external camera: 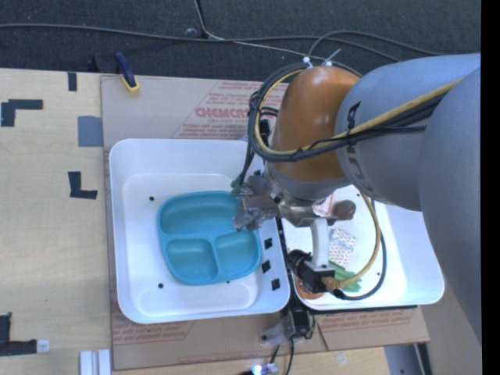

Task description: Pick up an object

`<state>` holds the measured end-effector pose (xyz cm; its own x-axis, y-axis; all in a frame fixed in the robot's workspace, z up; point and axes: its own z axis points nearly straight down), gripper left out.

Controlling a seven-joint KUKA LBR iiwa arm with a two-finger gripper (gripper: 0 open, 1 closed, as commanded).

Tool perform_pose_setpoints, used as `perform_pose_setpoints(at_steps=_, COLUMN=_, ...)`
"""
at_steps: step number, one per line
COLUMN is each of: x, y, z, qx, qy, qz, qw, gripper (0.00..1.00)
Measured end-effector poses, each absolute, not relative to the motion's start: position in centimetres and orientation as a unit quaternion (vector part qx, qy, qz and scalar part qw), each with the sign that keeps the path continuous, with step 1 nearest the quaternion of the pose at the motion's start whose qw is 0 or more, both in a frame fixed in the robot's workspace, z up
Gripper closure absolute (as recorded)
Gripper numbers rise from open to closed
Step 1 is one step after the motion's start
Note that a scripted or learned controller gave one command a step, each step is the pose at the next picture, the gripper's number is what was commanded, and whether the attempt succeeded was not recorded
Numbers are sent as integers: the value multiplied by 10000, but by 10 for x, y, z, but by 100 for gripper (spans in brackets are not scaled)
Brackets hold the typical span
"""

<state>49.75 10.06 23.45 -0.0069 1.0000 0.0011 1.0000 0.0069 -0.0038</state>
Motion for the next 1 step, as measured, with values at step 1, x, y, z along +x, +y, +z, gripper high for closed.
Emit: perform_pose_setpoints(at_steps=1, x=499, y=98, z=234, qx=-7061, qy=-7081, qz=11, qw=9, gripper=0)
